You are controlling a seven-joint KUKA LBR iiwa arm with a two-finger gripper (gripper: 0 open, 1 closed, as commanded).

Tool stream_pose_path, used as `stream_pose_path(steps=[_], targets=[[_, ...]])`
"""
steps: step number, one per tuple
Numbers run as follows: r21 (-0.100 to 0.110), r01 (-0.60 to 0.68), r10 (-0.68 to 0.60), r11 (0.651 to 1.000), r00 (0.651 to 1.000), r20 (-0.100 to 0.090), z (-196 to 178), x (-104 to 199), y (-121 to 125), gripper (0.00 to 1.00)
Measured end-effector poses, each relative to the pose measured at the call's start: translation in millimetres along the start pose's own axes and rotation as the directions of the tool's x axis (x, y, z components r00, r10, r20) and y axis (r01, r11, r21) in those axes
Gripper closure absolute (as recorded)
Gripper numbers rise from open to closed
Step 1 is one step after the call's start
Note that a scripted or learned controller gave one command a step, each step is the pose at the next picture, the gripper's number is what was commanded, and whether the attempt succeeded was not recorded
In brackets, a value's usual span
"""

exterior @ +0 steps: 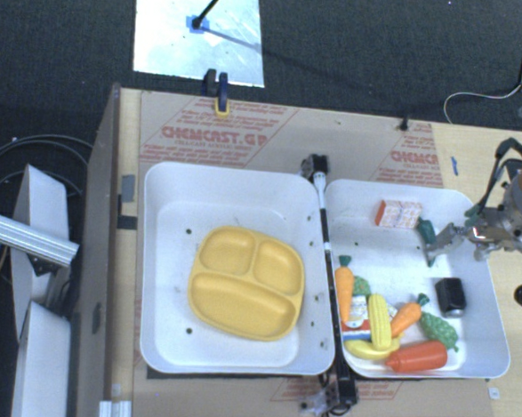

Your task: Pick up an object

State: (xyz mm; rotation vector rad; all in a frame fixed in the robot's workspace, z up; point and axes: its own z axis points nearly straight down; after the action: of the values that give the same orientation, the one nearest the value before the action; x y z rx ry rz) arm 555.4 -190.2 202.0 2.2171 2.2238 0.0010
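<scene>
Where legible, "CHEMCAST GP" on board (214, 136)

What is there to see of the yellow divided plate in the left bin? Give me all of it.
The yellow divided plate lies flat, right side up, near the middle of the left bin. It looks like smooth moulded plastic, a rounded rectangle turned slightly askew to the bin's walls. Raised ridges split it into three compartments: two smaller ones at the far side and one long one at the near side. It rests on the bin floor alone, apart from the walls, and the gripper is over the other bin.
</scene>
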Motion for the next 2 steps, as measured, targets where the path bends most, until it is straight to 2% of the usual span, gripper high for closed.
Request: stream_pose_path(steps=[1,2], targets=[[0.002,0.006,-0.006,1.000,1.000,-0.004,123,74,2,0.00],[0.018,0.000,0.001,1.000,1.000,-0.003,116,42,114,0.00]])
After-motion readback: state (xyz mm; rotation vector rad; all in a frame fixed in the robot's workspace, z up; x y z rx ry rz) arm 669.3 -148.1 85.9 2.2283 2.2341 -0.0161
